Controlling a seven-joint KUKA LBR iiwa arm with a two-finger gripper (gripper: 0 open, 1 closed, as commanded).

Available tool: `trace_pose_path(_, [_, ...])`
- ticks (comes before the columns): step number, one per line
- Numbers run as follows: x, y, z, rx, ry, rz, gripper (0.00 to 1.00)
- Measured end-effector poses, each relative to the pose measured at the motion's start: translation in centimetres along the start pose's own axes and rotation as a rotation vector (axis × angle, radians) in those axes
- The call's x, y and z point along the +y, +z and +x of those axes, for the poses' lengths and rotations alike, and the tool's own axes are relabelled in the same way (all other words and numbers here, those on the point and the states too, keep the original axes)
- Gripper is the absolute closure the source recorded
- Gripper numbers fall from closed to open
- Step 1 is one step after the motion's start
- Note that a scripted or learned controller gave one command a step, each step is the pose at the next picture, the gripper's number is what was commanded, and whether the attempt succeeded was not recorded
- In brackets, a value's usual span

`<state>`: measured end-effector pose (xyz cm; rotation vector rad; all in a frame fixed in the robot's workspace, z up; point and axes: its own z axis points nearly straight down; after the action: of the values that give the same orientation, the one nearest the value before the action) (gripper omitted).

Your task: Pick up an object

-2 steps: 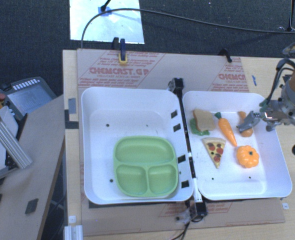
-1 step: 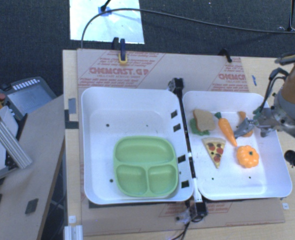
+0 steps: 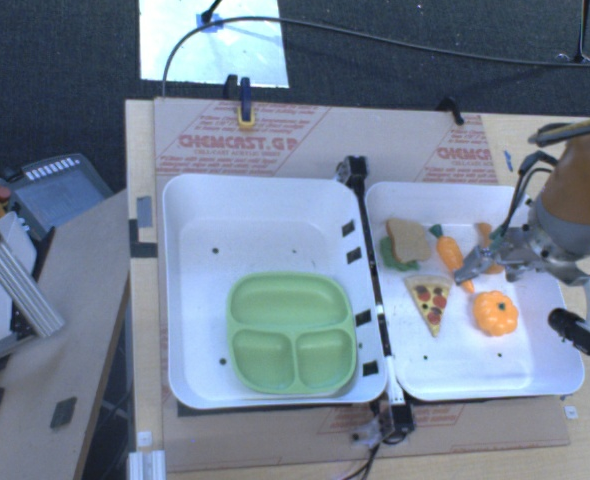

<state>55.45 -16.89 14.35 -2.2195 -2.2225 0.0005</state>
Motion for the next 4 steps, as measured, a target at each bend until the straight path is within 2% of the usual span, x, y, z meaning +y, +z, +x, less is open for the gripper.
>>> trace_pose_path(1, [0.1,-1.3,0.0,-0.001,0.0,-0.004,1.0])
trace_pose_path(3, [1.1,-11.3,-0.3,-0.002,-0.003,-0.008,1.0])
trace_pose_path(4, [2.0,-11.9,5.1,0.001,-0.009,-0.004,1.0])
